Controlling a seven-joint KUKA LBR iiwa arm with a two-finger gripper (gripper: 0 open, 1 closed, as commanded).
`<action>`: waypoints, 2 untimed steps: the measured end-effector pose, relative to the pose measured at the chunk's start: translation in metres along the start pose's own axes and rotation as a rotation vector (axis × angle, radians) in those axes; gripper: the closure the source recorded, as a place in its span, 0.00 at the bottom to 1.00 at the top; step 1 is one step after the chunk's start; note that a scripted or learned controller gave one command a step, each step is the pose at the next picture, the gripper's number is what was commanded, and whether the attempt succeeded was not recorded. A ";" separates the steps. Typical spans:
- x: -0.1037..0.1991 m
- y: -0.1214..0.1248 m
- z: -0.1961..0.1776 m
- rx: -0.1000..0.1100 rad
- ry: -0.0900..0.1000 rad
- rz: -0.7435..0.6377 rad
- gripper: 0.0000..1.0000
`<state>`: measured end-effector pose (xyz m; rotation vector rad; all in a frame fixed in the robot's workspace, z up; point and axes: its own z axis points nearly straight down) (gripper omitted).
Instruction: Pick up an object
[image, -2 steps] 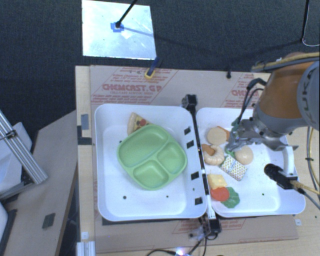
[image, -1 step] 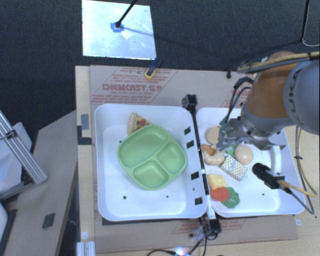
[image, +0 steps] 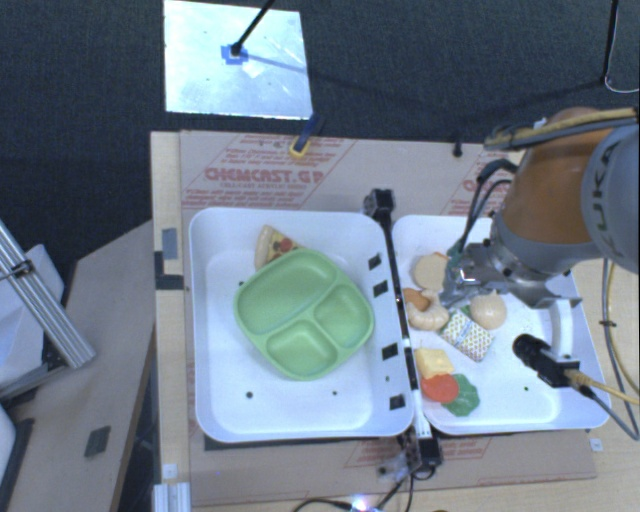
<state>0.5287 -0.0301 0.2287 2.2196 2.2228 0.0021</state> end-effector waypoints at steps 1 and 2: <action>0.005 0.015 -0.001 -0.001 0.000 -0.004 1.00; -0.001 0.007 -0.005 0.000 0.000 0.000 1.00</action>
